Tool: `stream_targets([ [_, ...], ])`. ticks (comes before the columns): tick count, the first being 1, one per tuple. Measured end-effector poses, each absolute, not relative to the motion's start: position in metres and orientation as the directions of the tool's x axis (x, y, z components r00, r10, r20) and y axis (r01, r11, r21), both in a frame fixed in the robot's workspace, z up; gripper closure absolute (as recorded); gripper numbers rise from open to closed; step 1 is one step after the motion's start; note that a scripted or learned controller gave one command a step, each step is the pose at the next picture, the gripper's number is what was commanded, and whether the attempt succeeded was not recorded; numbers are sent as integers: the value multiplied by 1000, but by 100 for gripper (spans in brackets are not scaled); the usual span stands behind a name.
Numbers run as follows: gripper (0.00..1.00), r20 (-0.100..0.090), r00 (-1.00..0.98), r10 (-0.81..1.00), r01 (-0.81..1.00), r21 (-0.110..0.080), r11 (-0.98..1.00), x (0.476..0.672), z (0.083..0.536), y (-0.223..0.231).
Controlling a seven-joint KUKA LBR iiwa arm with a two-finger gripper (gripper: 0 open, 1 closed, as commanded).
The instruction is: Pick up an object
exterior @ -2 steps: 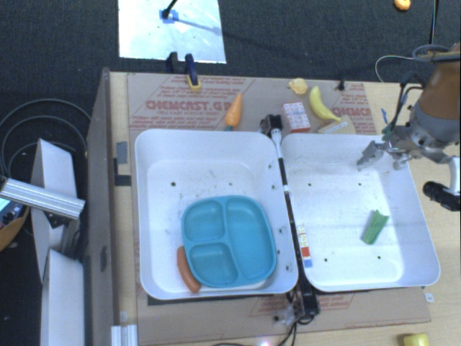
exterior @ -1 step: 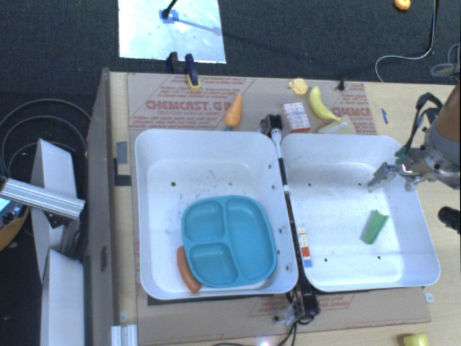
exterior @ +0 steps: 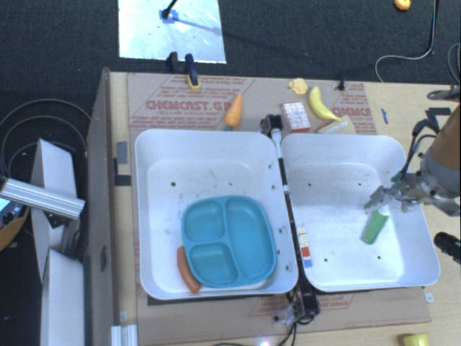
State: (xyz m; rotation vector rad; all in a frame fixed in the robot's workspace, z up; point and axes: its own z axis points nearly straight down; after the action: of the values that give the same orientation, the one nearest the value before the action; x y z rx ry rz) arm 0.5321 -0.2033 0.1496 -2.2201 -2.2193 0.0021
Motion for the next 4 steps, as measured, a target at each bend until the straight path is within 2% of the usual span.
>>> stream_targets([
  [1, 0, -3, 0, 1000, 1000, 2, 0, 517, 83, -187],
  [2, 0, -5, -8, 1000, 1000, 14, 8, 635, 104, -206],
  [3, 0, 2, 3, 1000, 1000, -7, -3, 543, 83, -207],
  [4, 100, -1, -2, 1000, 1000, 4, 2, 549, 95, -207],
])
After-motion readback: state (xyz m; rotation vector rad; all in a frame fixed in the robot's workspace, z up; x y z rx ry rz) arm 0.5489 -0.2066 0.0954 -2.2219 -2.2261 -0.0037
